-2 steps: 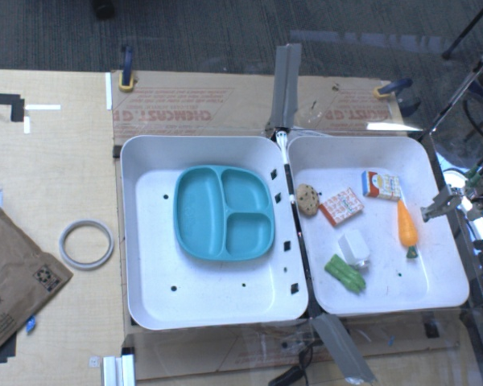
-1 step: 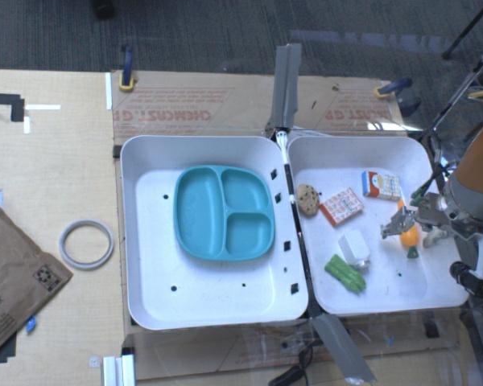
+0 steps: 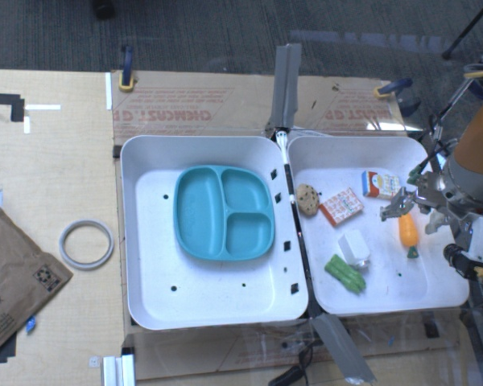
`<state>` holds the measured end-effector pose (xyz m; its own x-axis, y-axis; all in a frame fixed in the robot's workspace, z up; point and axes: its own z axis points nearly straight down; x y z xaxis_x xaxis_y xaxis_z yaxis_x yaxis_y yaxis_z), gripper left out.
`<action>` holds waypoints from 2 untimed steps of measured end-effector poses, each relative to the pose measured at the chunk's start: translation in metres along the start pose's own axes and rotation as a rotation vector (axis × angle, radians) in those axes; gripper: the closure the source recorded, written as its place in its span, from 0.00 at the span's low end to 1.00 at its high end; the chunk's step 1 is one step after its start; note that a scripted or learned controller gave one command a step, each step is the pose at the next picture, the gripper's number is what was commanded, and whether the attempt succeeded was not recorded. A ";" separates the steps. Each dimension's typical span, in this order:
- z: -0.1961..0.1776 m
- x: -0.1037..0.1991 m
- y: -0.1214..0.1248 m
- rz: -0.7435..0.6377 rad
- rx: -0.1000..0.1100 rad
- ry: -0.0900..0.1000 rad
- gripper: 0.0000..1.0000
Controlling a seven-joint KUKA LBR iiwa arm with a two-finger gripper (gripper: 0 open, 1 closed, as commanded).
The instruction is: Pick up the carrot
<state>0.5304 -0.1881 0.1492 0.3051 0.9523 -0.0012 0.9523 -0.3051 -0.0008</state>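
**Carrot in right bin, gripper alongside it, no grasp visible**

Carrot (image 3: 408,232): small orange piece with a dark green tip at its lower end, lying on the floor of the right bin (image 3: 386,292), toward the 3 o'clock side of that bin. It lies roughly upright in the view, green end pointing to 6 o'clock.

Gripper (image 3: 402,206): metal grey, reaching in from the right edge, sitting just at 12 o'clock of the carrot. One finger (image 3: 394,209) projects toward 9 o'clock, just above the carrot's top end. Whether the claw is spread or pressed together cannot be told from this angle; the carrot is not seen between the fingers. Touching or just apart: cannot tell.

Other contents of the right bin:
- round brown cookie (image 3: 307,199) at 9 o'clock, near the wall between the bins
- red-and-white checked packet (image 3: 341,207) just at 3 o'clock of the cookie
- small carton (image 3: 379,184), blue and red, at 12 o'clock
- white block (image 3: 355,248) near the centre, touching a green vegetable (image 3: 345,273) at its 7 o'clock

Left bin (image 3: 145,280): holds a teal divided plate (image 3: 224,213) with three compartments, near centre.

On the bench at 9 o'clock of the bins: tape ring (image 3: 87,243).
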 end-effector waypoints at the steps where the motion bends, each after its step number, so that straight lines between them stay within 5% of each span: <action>1: 0.057 -0.018 -0.004 0.162 0.006 0.013 0.00; 2: 0.049 -0.020 -0.004 0.162 0.004 0.007 1.00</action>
<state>0.5202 -0.2063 0.1008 0.4550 0.8905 0.0050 0.8905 -0.4550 -0.0054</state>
